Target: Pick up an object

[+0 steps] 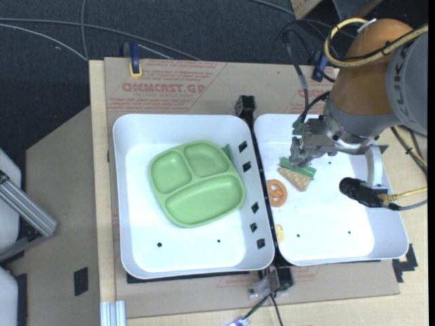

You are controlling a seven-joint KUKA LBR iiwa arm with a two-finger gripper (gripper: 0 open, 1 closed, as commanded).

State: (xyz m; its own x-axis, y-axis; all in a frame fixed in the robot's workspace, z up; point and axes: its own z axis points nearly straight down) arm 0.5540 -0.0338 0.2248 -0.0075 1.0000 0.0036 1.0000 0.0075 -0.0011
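In the left bin (129,202) you have a pale green three-compartment plastic tray (197,182), well apart from the work. In the right bin (380,240), an orange pretzel-shaped toy (276,192) lies at seven o'clock of a tan wedge with a green strip (297,174). The end effector (302,156) sits over that wedge; you cannot tell its opening. Risk: an off-centre closure pushes the wedge aside.
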